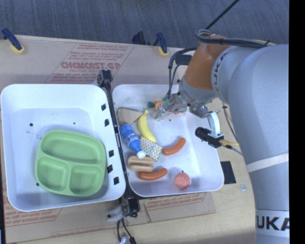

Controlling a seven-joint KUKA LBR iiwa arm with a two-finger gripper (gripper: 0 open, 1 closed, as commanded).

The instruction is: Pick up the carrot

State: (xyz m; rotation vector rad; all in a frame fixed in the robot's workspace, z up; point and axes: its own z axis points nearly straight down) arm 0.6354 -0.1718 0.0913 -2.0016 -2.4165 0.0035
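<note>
Carrot (158, 104): small orange piece with a green tip, upper middle of the right bin (208, 159), near its far wall, just left of the claw.
Claw (165, 111): low over the upper part of the right bin, tips pointing toward frame left, right beside the carrot; too small and cluttered to tell whether wide or narrow, or whether touching the carrot.
Grasp: not confirmed; carrot not visibly between anything, apparently lying in the bin.
Arm (229, 80): grey with orange band, entering from the right of the frame, wrist bent down over the bin.
Neighbours: banana (146, 127) just below the claw; blue bottle (129, 139) lower left of it; two sausages (174, 146) and a bun nearer the frame bottom.
Left bin (20, 105): green divided plate (70, 162) at lower left.
Progress: approach judged about done, claw at the carrot.
Left to do: secure the grip, then lift clear.
Risk: banana close by, likely to be nudged.
</note>
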